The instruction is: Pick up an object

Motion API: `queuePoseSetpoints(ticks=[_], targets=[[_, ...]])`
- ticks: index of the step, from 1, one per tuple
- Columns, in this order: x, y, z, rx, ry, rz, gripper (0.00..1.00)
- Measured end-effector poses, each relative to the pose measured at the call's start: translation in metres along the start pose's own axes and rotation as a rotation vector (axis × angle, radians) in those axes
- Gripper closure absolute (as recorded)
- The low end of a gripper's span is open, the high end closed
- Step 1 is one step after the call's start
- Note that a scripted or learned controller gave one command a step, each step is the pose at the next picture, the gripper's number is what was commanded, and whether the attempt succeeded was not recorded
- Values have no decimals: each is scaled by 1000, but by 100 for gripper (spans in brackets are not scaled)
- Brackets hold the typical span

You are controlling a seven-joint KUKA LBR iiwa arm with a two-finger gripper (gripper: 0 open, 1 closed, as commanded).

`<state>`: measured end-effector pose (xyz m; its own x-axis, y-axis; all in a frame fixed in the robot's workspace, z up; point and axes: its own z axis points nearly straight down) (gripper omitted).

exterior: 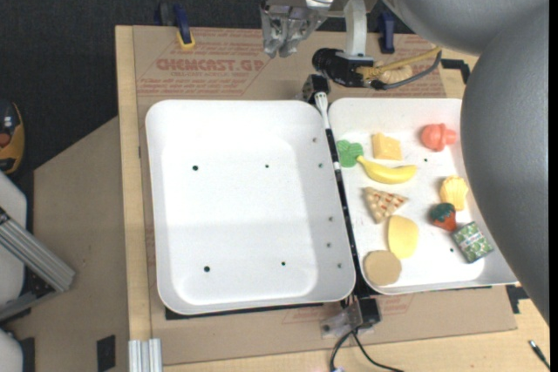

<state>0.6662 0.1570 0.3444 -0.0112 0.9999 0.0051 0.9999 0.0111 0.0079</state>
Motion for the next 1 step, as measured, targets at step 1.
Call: queuePoseSetpoints(ticks=[1], targets=[[-131,-2,8,11,-11,23,100]])
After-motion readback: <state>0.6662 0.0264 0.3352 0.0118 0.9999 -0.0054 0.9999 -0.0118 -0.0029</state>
